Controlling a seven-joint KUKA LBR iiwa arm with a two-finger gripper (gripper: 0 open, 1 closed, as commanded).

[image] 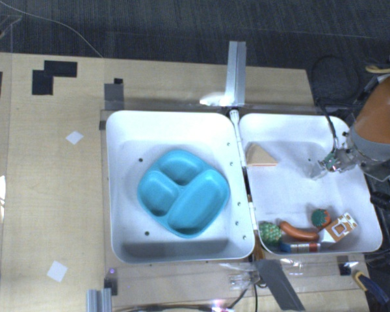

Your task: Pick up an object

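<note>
Nothing is lifted yet, as I read it; my claw (329,165) hangs over the right bin (292,181), grip unreadable; toy sausage (298,230) and its neighbours lie below-left of it, wedge (261,155) to its left; picking remains.

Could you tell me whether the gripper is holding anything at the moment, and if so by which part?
Nothing is held: the gripper hangs over bare floor of the right bin, apart from the objects there.
</note>
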